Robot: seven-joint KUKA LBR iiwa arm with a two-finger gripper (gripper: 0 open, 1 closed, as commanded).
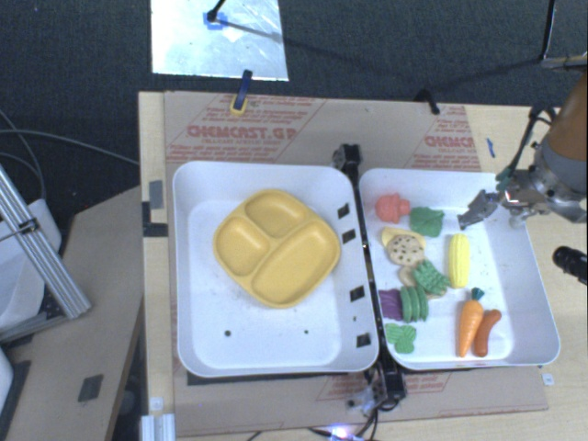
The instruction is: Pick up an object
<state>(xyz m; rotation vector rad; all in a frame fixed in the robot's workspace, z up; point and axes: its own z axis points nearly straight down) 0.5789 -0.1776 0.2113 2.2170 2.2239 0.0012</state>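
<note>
While hovering over right bin [528, 288], upper right part, gripper [480, 209] seen with fingers apart, nothing between them. Nearest candidate: corn cob [458, 259], just below-left of gripper, long axis running top to bottom of view. Green leafy piece [425, 220] to gripper's left, carrot [469, 325] farther down. Yellow plate [276, 247] in left bin [197, 338]. Cardboard under bins printed "CHEMCAST GP" [241, 132].

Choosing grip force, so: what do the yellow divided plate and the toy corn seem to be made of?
Yellow divided plate: probably moulded plastic, matte to semi-gloss, with smooth rounded compartments in one even colour. Toy corn: likely plastic or rubber, with a uniform bright yellow surface; the texture is too small to tell.
</note>
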